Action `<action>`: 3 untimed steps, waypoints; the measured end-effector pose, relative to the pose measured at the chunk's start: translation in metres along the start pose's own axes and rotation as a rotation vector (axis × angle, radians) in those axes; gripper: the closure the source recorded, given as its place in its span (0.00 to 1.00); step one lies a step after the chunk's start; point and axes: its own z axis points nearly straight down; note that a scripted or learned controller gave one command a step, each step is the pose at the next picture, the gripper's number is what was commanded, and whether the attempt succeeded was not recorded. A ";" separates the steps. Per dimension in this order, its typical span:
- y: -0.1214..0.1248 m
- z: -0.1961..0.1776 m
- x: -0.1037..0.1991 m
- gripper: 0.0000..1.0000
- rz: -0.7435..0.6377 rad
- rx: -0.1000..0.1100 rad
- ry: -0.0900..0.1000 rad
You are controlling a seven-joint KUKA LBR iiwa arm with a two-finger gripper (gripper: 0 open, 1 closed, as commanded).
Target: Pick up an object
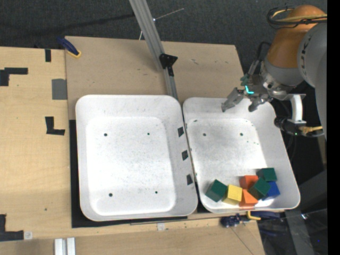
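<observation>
No text, label, brand or number can be read anywhere around me: the two white bins (130, 102), the colored blocks (244, 189) and the counter (32, 158) with its black tape marks carry no legible writing.

White, black-speckled bins (127, 110) sit on a tan desk (32, 158). Green (215, 189), yellow (232, 194), orange (247, 182) and blue blocks (273, 190) cluster together.

Two white bins (130, 102); three green blocks (216, 189); two orange blocks (247, 181); one yellow block (232, 194); one blue block (273, 189).
</observation>
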 end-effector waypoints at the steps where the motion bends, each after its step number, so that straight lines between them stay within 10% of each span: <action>1: 0.001 -0.003 0.000 0.00 -0.001 -0.004 -0.002; 3: -0.009 0.102 0.007 0.00 -0.001 0.002 -0.001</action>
